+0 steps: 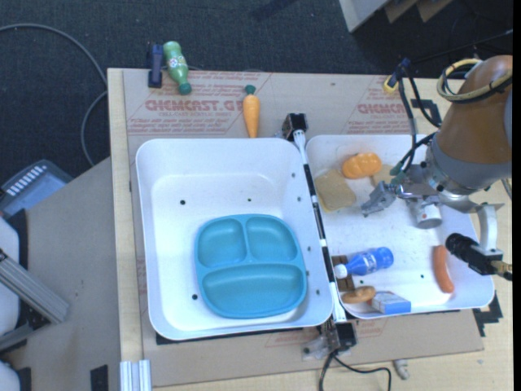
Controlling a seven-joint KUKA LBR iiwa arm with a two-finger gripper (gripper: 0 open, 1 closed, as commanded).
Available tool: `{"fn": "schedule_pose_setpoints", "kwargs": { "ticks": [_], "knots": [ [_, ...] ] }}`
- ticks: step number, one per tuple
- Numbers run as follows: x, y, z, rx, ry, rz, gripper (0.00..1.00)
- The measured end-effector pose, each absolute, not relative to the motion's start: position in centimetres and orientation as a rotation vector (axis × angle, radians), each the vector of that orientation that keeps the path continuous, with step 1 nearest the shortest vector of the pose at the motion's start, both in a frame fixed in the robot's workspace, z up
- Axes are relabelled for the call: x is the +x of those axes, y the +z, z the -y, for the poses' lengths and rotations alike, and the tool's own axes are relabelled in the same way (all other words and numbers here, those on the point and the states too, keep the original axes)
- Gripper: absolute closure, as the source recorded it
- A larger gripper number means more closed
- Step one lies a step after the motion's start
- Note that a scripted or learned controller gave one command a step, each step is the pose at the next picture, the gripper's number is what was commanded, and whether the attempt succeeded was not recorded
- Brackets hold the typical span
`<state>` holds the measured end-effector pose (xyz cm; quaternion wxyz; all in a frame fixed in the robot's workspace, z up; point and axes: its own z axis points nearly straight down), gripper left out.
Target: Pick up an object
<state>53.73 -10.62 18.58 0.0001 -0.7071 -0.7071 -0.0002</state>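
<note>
My gripper (pixel 378 199) hangs over the upper middle of the right bin (pixel 407 145), with the grey and orange arm behind it on the right. Just left of it lies a tan bread slice (pixel 335 191), and an orange piece of food (pixel 361 165) sits above and to its left. A blue bottle (pixel 366 261) lies lower in the same bin, well below the gripper. Nothing shows between the gripper's tips.
The right bin also holds a reddish sausage (pixel 443 269), a brown pastry (pixel 358 294) and a small blue and white box (pixel 392 303). A blue divided plate (pixel 249 265) lies in the left bin (pixel 163 177). A carrot (pixel 251 114) and a green bottle (pixel 176 66) lie on the board behind the bins.
</note>
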Motion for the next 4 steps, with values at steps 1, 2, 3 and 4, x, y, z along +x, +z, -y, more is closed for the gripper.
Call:
{"fn": "schedule_pose_setpoints", "kwargs": {
  "ticks": [1,2,3,4],
  "knots": [
    [60.0,15.2,12.4,-2.222,-0.002,2.223,0.0],
    [66.8,8.7,10.3,-2.225,-0.007,2.226,0.0],
    [66.9,9.8,10.2,-2.226,-0.008,2.23,1.0],
    [61.3,18.5,4.6,-2.22,-0.001,2.223,1.0]
  ]
}}
